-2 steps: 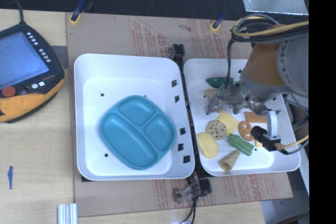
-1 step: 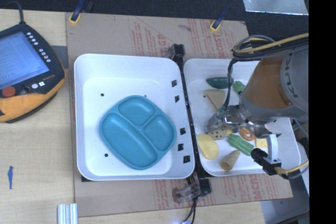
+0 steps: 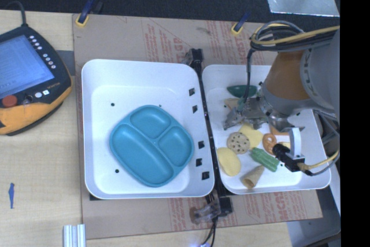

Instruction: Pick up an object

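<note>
Toy foods (image 3: 250, 150) crowd the right bin (image 3: 315, 185); the gripper (image 3: 240, 115) sits at their 12 o'clock. Whether it grasps anything, I cannot tell; the blue tray (image 3: 151, 145) lies at 9 o'clock.

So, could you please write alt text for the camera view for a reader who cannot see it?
A grey robot arm with an orange band reaches over the right white bin, which holds small toy foods, its gripper low among them. The left white bin holds a blue divided plastic plate.

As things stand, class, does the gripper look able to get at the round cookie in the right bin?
Probably yes. The gripper hangs low in the right bin, just above the cookie, whose top lies uncovered; the yellow piece beside it could crowd a grasp.
</note>
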Motion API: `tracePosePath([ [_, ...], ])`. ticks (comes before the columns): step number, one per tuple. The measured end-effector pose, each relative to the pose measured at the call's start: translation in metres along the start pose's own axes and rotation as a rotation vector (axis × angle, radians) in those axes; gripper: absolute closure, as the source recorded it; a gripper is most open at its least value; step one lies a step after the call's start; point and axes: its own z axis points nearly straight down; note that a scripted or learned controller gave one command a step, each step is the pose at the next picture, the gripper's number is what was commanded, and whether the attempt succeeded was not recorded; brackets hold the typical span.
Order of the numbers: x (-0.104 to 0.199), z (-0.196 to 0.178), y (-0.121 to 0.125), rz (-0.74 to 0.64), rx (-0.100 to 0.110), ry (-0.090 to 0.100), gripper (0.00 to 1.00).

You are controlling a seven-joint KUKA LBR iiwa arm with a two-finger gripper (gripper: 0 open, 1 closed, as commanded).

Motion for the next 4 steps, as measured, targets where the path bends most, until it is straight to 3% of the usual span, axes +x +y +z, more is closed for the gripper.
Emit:
tracePosePath([
  [1,-0.011,-0.001,0.074,-0.002,-0.004,-0.002,0.0],
  [2,-0.008,0.001,0.02,0.001,0.01,0.001,0.0],
  [3,-0.001,0.001,-0.049,0.001,0.012,0.002,0.0],
  [4,-0.004,0.0,-0.016,0.0,0.001,0.0,0.0],
])
